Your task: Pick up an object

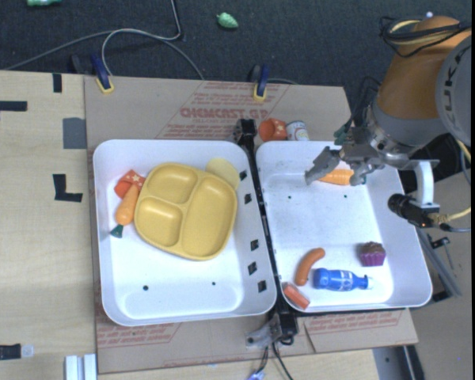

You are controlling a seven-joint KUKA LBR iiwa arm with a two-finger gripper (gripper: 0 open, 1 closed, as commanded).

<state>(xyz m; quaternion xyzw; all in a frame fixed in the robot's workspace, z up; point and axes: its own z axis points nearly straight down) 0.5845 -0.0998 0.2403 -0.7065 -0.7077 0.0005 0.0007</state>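
Note:
My gripper (333,177) hangs over the far part of the right bin (396,291), with its fingers spread wide and open. An orange carrot-like piece (336,178) lies between the two fingertips; I cannot tell whether they touch it. Nearer the front of the same bin are a brown sausage (309,265), a blue bottle (340,279) lying on its side and a small purple piece (372,252). A red-orange piece (295,295) rests at the bin's front left corner.
The left bin (174,303) holds a yellow divided plate (186,210), an orange carrot (127,208), a red piece (129,183) and a pale yellow piece (222,169). An orange thing (271,129) and a small can (297,131) sit behind the bins.

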